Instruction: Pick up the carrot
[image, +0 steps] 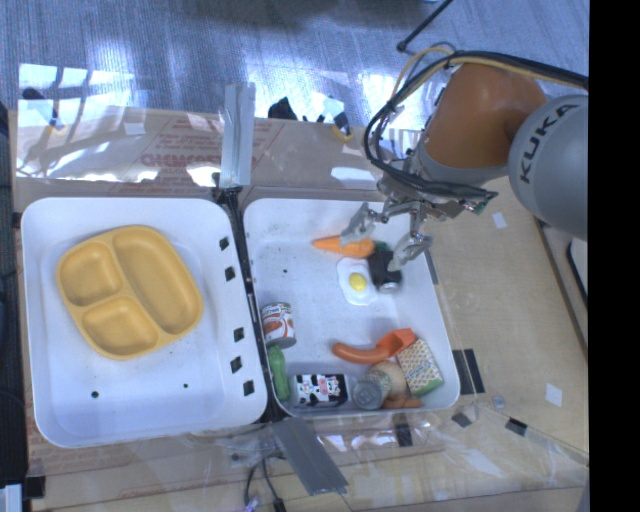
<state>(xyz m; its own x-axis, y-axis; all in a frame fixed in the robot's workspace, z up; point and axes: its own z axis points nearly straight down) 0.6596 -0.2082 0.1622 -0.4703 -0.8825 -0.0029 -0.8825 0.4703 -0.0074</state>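
The carrot (338, 243) lies in the right bin (300, 300), in its far half and not far from the back wall. Its long axis runs across the picture, nearly level. The pointed orange tip faces the picture's left and the green top faces right, toward the gripper (380, 245).

The gripper hangs over that green end with its two fingers spread wide. One fingertip (354, 230) is at the carrot's leafy top and the other sits off to the picture's right. Nothing is clamped between them.

A fried egg (355, 283) lies just beside the carrot on the near side, closest to the green end. The rest of the clutter is well apart, along the bin's near wall:
- a small can (278, 323) with a red label, whose print is too small to read
- a green thing (278, 372) just below it
- a black-and-white carton (320, 388)
- a silver tin (368, 393)
- a patterned box (421, 366)
- a long orange-red piece (365, 350)

The left bin (40, 230) holds a yellow plate (128, 290) with three compartments.

The grey arm (560, 150) bears the word KUKA. The cardboard (180, 155) behind the bins shows red lettering that cannot be made out
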